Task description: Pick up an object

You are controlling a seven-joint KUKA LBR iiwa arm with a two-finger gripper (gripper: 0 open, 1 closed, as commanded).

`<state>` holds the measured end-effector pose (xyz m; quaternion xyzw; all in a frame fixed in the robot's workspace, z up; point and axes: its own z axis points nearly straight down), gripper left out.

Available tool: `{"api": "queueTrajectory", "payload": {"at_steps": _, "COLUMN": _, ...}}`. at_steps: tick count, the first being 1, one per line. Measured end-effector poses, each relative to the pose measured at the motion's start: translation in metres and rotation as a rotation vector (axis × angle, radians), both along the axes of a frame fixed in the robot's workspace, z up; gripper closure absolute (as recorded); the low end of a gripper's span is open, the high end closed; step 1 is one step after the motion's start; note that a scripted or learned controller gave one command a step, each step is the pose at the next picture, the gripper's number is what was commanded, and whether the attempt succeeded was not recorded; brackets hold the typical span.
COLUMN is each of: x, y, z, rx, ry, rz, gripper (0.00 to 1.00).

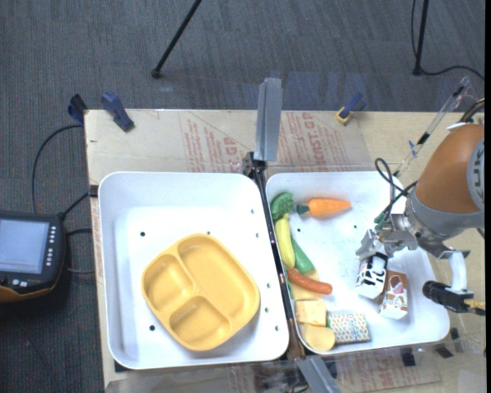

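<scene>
Claw (pixel 375 262) hangs low in the right white bin (pixel 356 185), right side, touching a black-and-white patterned carton (pixel 371 275); finger state can't be told. Brown-and-white small carton (pixel 394 295) sits just right of it. Orange plastic carrot (pixel 327 207) lies farther back. Yellow divided tray (pixel 200 291) fills the left white bin (pixel 119 219).

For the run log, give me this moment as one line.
arm: over right bin | gripper: above black-and-white carton | grasp: unconfirmed | left bin: yellow tray | task: object not lifted
</scene>
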<state>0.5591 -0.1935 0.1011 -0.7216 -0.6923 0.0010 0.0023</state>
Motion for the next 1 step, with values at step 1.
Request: {"api": "queueTrajectory", "payload": {"at_steps": 1, "x": 0.0632, "y": 0.0355, "z": 0.0953, "rx": -0.002, "ry": -0.012, "rz": 0.087, "gripper": 1.0}}
